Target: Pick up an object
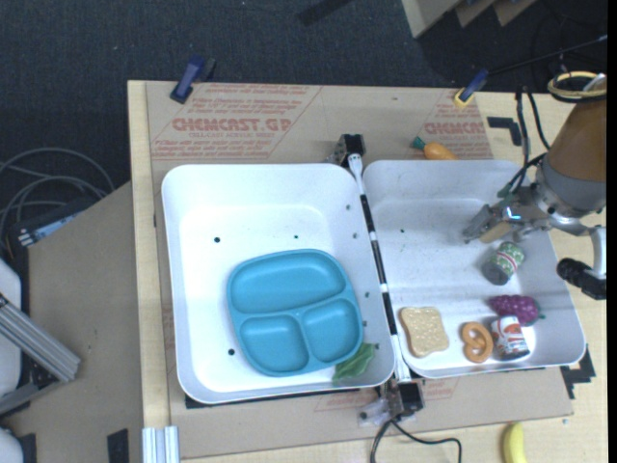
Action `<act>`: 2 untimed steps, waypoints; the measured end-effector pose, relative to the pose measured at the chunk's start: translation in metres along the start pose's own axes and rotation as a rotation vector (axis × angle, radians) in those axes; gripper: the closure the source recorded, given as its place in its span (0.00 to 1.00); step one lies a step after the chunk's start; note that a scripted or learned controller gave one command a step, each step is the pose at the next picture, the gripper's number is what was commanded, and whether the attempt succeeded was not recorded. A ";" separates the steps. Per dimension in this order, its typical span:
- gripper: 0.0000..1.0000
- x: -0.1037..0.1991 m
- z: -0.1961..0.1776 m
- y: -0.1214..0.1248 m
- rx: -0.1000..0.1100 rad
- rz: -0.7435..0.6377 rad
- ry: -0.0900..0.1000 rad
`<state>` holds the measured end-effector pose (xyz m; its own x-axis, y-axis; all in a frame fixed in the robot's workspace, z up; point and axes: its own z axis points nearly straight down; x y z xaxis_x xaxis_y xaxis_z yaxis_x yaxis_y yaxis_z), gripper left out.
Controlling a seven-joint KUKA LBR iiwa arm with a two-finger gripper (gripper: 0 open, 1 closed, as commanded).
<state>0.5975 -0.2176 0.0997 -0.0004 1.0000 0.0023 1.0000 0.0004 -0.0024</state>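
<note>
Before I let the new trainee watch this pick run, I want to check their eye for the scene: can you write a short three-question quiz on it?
1. True or false: the blue divided plate lies in the right bin.
2. Which item lies nearest the gripper? A) cracker B) small can C) pretzel
3. Fill in: the green leaf lies in the left bin at the plate's lower ____ corner.

Key: 1 false, since the plate lies in the left bin; 2 B, as the can lies just below the gripper; 3 right.
</note>
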 end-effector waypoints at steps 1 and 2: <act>0.00 -0.004 -0.007 -0.016 -0.001 -0.001 0.001; 0.00 -0.001 0.015 -0.030 -0.002 -0.004 0.007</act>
<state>0.5674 -0.2184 0.0847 -0.0048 0.9999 0.0092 1.0000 0.0048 -0.0001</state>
